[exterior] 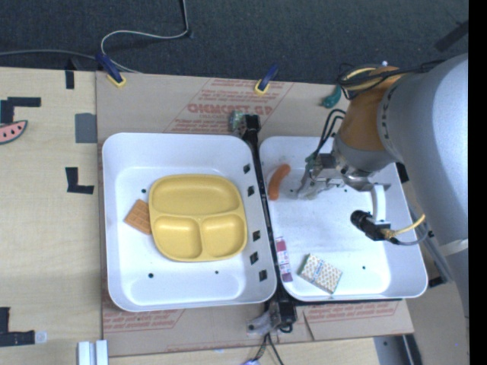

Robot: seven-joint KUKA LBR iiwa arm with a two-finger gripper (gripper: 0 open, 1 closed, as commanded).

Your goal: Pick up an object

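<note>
1. On the far left of the counter (46, 226) you see only tape marks and a pinkish sticker; nothing there is in play.

2. The left bin (122, 280) holds a yellow divided plate (199, 216), lying flat near the middle, with a small tan waffle-like piece (138, 217) poking out from under its left edge. The arm is well away from all of this.

3. Crossing the wall between the bins, you come to the right bin (396, 276). Near its upper left lies an orange carrot-like piece (277, 181), the likeliest target. Its long axis runs slantwise, from lower left up to upper right.

4. Lower in that bin, a narrow wrapper (282, 258) lies along the left wall, and a small patterned packet (320, 272) sits just right of it, near the front edge.

5. The gripper (310, 182) sits low over the bin, just right of the orange piece and about level with it. So the piece lies to the left of the fingers, near but apart; nothing sits between them.

6. I cannot tell how far apart the fingers stand; they blur into the white floor.

7. My judgement: the coming move turns on a short shift left and a wrist turn, so the fingers close across the orange piece's slant, not along it.
</note>
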